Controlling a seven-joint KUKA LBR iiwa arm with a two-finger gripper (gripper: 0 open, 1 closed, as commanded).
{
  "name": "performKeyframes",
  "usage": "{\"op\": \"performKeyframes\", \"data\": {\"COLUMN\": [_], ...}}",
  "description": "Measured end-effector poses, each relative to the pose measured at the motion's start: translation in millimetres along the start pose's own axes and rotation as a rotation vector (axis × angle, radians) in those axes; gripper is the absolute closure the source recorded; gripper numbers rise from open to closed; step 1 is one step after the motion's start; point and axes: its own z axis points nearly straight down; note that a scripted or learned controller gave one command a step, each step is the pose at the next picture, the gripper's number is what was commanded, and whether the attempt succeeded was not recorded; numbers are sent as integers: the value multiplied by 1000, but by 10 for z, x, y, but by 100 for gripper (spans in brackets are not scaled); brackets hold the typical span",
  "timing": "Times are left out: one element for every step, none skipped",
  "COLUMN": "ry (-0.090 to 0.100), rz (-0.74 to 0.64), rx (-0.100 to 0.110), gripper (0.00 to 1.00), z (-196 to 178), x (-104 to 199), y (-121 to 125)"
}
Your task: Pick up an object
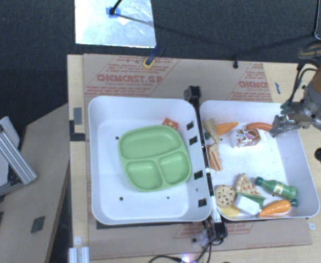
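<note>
Plastic toy foods: smooth, glossy, rounded shapes.

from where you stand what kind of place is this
Probably a robot test bench, not a kitchen: two white bins on cardboard, toy food like a plastic carrot, and the arm's end effector over one bin.

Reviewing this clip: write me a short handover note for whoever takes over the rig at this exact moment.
Pincer: at the right bin's upper right edge, beside the sausage; nothing seen between its fingers, and whether they are open is unclear.
Right bin: carrot piece, wrapped snack, green bottle, cookie, second carrot.
Left bin: green divided tray, small orange item behind it.
Done: nothing lifted.
Left: grasp and lift one object; the sausage looks nearest.
</note>
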Motion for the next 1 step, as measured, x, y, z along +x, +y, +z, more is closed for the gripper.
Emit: {"op": "performKeyframes", "data": {"ry": [2], "rz": [-1], "rx": [5], "gripper": [100], "z": [-118], "x": [-3], "y": [11]}}
